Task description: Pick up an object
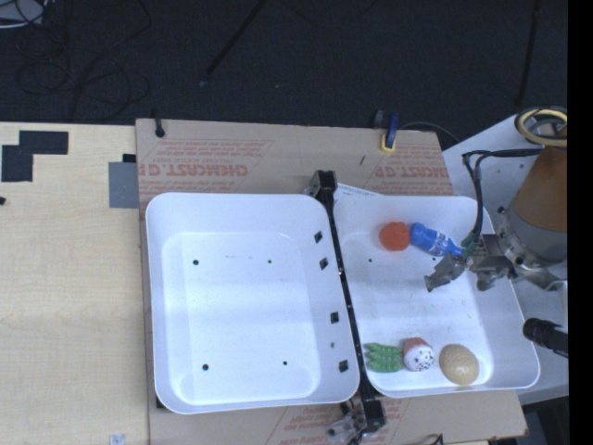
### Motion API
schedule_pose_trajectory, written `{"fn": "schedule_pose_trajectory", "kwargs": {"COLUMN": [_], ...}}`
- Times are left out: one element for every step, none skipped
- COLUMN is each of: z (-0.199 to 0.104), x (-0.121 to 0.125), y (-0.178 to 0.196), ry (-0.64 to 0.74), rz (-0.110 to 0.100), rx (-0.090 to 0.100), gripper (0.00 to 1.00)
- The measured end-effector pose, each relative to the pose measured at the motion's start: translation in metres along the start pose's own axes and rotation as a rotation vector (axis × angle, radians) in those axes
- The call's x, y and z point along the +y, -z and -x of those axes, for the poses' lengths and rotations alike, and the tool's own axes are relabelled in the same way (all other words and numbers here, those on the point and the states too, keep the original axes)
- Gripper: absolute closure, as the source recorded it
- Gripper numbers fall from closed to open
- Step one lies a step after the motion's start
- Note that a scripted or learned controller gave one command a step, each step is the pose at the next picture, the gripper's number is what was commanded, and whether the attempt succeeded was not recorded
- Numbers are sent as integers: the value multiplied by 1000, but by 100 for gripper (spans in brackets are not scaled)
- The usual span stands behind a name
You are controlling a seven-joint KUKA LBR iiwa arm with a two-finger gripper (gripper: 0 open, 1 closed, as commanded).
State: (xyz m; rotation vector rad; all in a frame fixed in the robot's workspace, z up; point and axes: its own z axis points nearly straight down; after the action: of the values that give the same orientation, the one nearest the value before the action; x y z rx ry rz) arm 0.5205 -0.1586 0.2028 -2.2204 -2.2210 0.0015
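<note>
The right bin [482,315] holds an orange ball [395,236] and a blue bottle-like object [434,240] near its far side. At its near edge lie a green toy [382,356], a small white and red ball [418,354] and a tan egg-shaped object [459,363]. My gripper [447,273] hangs over the right part of this bin, just below and to the right of the blue object. Its dark fingers point left and nothing shows between them.
The left bin [167,276] sits beside the right one, with a black divider [338,286] between them. Brown cardboard [269,160] lies under both bins. The arm's grey body with its orange band [547,202] rises at the right edge.
</note>
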Motion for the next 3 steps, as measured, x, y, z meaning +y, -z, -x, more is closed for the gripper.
{"fn": "schedule_pose_trajectory", "kwargs": {"z": [1, 1, 1], "x": [0, 0, 0], "y": [10, 9, 19], "ry": [0, -3, -2], "rz": [-2, -2, -3], "rx": [1, 1, 2], "gripper": [100, 0, 100]}}
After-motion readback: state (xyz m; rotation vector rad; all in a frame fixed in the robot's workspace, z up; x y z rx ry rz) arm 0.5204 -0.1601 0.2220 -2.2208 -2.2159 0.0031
